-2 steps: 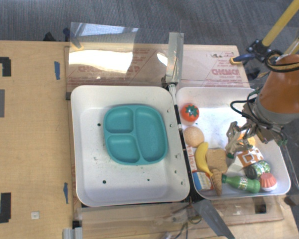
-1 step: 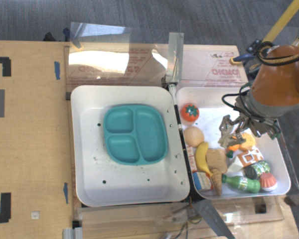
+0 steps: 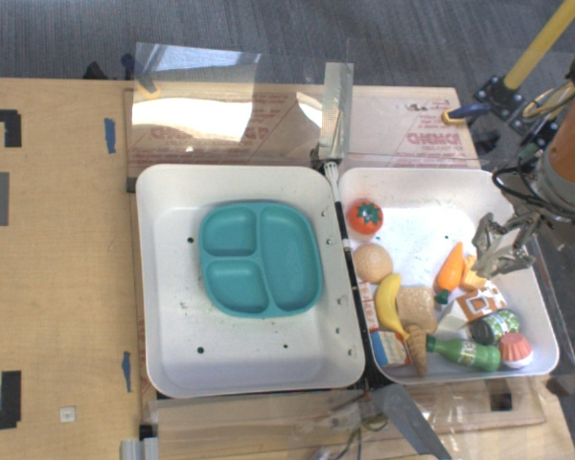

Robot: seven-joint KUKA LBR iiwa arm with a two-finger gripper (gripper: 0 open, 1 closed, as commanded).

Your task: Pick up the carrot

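Right-hand bin point(image 3: 412, 185) on the desk point(image 3: 48, 257), with the carrot point(image 3: 450, 267) as landmark. The carrot lies near the bin's right wall, its long axis running steeply from upper right to lower left; the narrow tip points up and slightly right, the broad end down-left, where a small green stub shows. It is smooth, bright orange and tapered. Immediately right of the carrot hangs the tool point(image 3: 498, 249), its grey metal fingers point(image 3: 486, 239) spread part-way and closed on nothing; the carrot lies beside them, not between them. Below-right of the carrot lie a small orange-and-white carton point(image 3: 482, 302), a dark green can point(image 3: 495, 327), a green bottle point(image 3: 468, 354) and a red-and-white piece point(image 3: 517, 350). Left of the carrot, a beige round roll point(image 3: 372, 262), a yellow banana point(image 3: 390, 305) and a tan bread-like piece point(image 3: 417, 307) crowd together; a red tomato point(image 3: 365, 217) sits up-left. Far left of the carrot, the neighbouring bin point(image 3: 163, 257) carries a teal divided plate point(image 3: 262, 258).
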